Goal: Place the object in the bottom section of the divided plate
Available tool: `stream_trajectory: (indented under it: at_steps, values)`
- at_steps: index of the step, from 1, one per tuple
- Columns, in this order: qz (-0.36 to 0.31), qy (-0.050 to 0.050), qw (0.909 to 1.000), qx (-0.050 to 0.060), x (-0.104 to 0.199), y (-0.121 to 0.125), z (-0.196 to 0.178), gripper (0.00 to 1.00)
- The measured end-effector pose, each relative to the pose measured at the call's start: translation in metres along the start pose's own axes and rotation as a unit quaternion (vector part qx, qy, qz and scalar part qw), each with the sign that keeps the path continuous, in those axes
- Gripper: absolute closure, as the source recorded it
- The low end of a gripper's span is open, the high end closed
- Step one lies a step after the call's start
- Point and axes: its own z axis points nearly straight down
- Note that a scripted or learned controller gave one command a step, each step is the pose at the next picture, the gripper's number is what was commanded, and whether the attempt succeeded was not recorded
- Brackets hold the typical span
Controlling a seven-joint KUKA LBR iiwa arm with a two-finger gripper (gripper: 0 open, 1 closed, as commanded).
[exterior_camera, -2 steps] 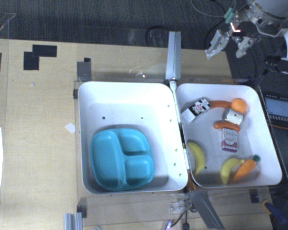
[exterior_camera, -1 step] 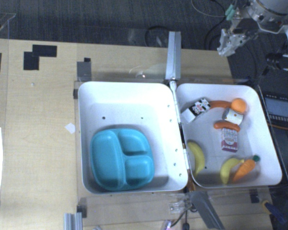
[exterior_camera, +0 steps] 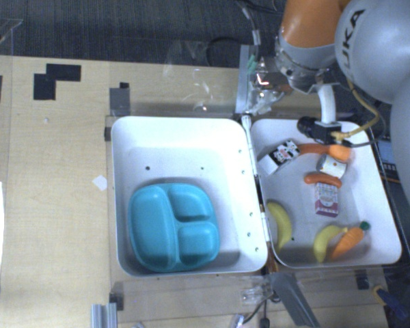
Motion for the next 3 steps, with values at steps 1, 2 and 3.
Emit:
stream_trajectory:
  at_steps: [1,2,3]
  values:
    - [0.072,0.0,0.9974,-0.001,0.005,0.008,-0.052,1.0]
    - [0.124,0.0,0.9923,0.001,0.125,0.021,0.014,1.0]
    - [0.124,0.0,0.9923,0.0,0.124,0.021,0.013,0.0]
